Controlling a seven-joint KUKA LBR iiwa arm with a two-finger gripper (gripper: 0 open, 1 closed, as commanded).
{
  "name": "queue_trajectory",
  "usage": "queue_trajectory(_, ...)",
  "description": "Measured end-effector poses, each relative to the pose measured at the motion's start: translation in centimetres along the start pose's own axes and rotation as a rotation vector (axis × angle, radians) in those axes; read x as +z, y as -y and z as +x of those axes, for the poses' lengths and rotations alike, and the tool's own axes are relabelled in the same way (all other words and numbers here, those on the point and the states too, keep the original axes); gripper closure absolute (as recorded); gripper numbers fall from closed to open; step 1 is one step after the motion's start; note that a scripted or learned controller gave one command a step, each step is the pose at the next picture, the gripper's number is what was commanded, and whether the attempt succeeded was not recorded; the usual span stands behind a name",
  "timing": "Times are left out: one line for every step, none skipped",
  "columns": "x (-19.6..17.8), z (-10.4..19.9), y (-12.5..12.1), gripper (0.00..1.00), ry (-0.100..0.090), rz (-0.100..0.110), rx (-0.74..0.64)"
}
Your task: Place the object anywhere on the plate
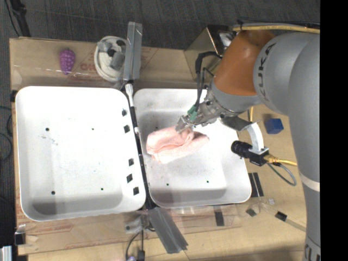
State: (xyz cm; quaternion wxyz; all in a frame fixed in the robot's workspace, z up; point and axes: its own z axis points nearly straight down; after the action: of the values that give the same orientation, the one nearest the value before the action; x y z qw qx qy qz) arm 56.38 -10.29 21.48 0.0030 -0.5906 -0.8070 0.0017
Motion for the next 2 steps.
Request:
queue_trajectory(-1.4,0.0,-0.1,1.0,0.002,-0.003,-0.006)
queue_trajectory(-0.1,4.9,-0.6,1.0,0.002,0.0,-0.411)
